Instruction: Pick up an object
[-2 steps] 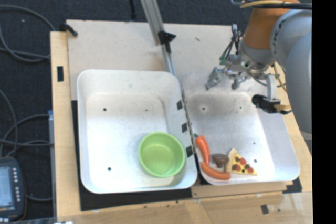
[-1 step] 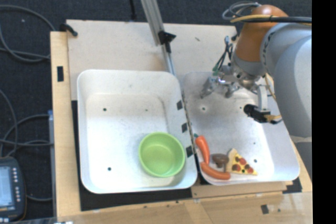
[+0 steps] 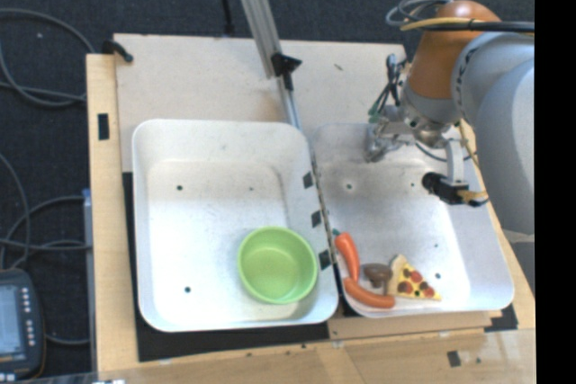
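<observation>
In the right bin [image 3: 450, 234] several small toys lie at the near edge: an orange carrot [image 3: 348, 253], a red sausage [image 3: 367, 294], a brown piece [image 3: 377, 273] and a pizza slice [image 3: 414, 281]. A green bowl [image 3: 277, 264] sits in the left bin [image 3: 189, 193] near its front right corner. My gripper [image 3: 376, 146] hangs over the far left part of the right bin, well behind the toys, with nothing visible between its fingers.
A slanted metal rail [image 3: 261, 13] runs from the top down to the gap between the bins. The arm's grey body [image 3: 495, 112] covers the right bin's far right side. Cables lie on the dark floor at the left.
</observation>
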Controlling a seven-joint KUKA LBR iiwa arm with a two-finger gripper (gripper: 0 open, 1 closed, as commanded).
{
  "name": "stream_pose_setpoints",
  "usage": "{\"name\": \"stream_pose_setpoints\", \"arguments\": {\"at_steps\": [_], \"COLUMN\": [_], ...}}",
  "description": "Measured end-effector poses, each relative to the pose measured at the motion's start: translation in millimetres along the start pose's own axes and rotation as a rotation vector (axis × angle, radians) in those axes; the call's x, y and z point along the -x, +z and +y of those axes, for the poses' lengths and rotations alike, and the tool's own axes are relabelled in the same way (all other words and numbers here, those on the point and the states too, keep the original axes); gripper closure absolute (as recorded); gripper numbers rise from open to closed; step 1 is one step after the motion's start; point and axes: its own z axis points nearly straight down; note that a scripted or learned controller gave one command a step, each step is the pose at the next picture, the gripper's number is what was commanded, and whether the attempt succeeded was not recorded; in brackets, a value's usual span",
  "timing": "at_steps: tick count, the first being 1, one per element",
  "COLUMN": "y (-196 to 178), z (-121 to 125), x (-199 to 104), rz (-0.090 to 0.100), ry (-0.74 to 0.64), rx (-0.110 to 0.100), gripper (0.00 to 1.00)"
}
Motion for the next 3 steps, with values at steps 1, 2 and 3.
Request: {"name": "stream_pose_setpoints", "arguments": {"at_steps": [1, 2, 3], "y": [-59.6, -105.9, -153.3], "z": [-4.9, -1.5, 0.1], "x": [-4.9, -9.8, -8.6], "rz": [0.005, 0.005, 0.004], "ry": [0.002, 0.0, -0.001], "rx": [0.003, 0.002, 0.003], "gripper": [1.0, 1.0, 1.0]}}
